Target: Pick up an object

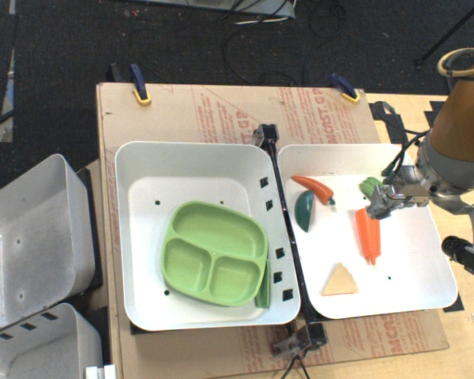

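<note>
Tan wedge (340, 280) nearest; claw (377, 208) atop carrot (368, 235).

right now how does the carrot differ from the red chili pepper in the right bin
The carrot is orange, straight and thicker; the red chili pepper is red, curved and slimmer. The carrot lies nearly lengthwise down the bin with the gripper at its top end; the pepper lies slanted, apart from the gripper. Both rest on the right bin floor.
</note>
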